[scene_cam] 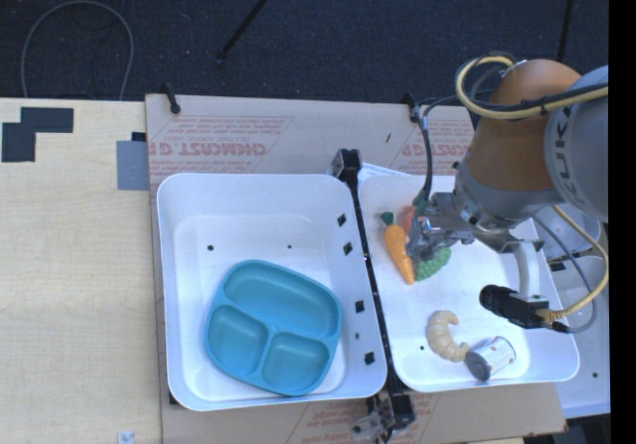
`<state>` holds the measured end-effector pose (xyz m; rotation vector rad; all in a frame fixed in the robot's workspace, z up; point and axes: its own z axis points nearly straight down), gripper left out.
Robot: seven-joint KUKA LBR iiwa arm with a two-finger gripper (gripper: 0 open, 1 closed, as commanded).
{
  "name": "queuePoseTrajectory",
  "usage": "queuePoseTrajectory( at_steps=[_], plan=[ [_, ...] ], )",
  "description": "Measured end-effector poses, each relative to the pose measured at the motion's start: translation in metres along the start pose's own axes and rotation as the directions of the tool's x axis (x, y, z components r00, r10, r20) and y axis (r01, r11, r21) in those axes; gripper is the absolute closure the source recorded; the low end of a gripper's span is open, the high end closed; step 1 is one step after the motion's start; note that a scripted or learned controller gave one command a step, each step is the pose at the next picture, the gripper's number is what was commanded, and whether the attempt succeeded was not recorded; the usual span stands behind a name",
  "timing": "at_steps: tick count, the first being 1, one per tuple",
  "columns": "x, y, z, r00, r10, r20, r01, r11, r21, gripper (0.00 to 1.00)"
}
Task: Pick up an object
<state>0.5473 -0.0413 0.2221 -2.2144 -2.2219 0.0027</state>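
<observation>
Pale wooden surface [70, 263], printed cardboard [248, 139] laid over part of it, two shallow white bins on top, dark carpet with loose cables beyond. Orange carrot [400, 255] taken as the mark for everything else: lying in the right bin [556, 368] near that bin's left wall, green stub toward the far rim, point toward the near rim. Just right of the carrot, touching or nearly so, a green leafy piece [434, 263]. Over that piece, just right of the carrot's far half, the hand [429, 233], low above the bin floor and pointing down. Cannot tell whether spread or closed (too much dark metal bunched together), nor whether anything sits in its grip. Further right of the carrot, the grey arm [586, 154] with its orange band [527, 124], stretched in from the right edge and bent steeply down at the wrist. Nearer the front rim than the carrot and to its right, a pale curved piece [444, 335]; just right of that, a small clear cup [497, 355] on its side. Well left of the carrot, across the black divider [363, 273], a blue compartment tray [273, 328] flat in the left bin [199, 233].
</observation>
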Motion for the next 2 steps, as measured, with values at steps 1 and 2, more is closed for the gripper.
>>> queuePoseTrajectory(
  at_steps=[1, 2],
  plan=[
    [0.051, -0.003, 0.010, 1.000, -0.001, 0.000, 0.001, 1.000, 0.000, 1.00],
    [0.100, -0.001, 0.009, 1.000, -0.002, 0.000, 0.002, 1.000, 0.000, 1.00]
  ],
)
